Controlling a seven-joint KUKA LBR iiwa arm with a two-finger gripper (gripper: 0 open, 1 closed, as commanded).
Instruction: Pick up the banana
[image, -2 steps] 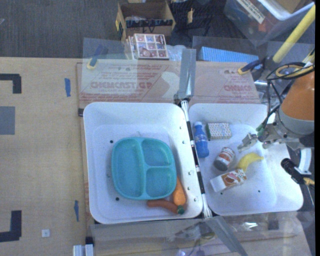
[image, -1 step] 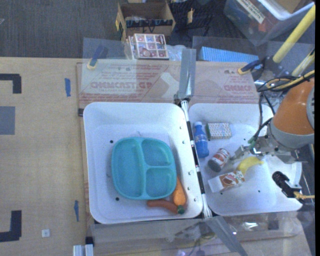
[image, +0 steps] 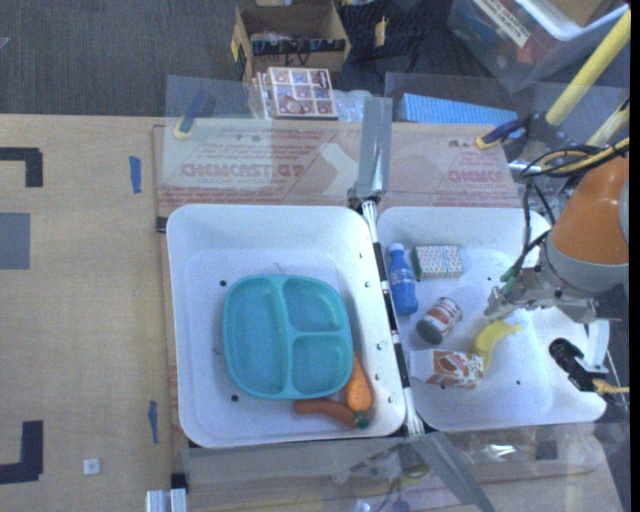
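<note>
two white bins share the bench; the banana lies in the right bin, gripper just above it (finger spread: cannot tell). nearby can and carton could get bumped.

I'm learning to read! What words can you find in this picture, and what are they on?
"CHEMCAST": faint red letters, repeated, on the clear sheet behind the left bin; what follows that word is too blurred to read.
The same red print on the sheet behind the right bin: too faint to read.
Small green box, can, blue bottle, carton and picture box: labels too small to read.
</note>
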